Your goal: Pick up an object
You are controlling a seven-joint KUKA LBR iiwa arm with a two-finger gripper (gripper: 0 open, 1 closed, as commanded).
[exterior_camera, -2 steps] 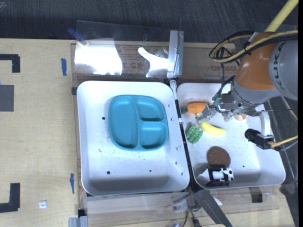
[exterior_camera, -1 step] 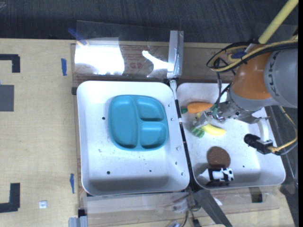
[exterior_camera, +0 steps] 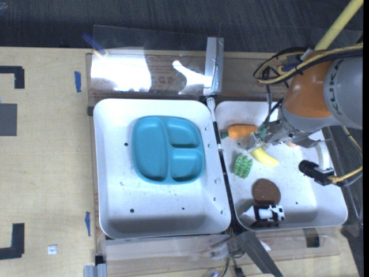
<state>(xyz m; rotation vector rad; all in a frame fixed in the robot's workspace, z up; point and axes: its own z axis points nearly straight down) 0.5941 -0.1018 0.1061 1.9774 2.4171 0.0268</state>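
Observation:
My gripper (exterior_camera: 261,138) is low in the right bin (exterior_camera: 330,208), at its upper middle. It hangs just right of an orange carrot (exterior_camera: 240,131) and just above a yellow banana (exterior_camera: 266,157). A green ridged piece (exterior_camera: 243,165) lies left of the banana. Nearer the front sit a brown round piece (exterior_camera: 265,190) and a black and white toy (exterior_camera: 270,213). The wrist hides the spot under the gripper, so I see nothing held.
The left bin (exterior_camera: 106,172) holds a blue divided plate (exterior_camera: 169,149). A divider ridge (exterior_camera: 222,166) separates the two bins. A clear panel (exterior_camera: 150,74) stands behind the left bin. Cables (exterior_camera: 288,62) loop above the orange wrist band (exterior_camera: 305,97).

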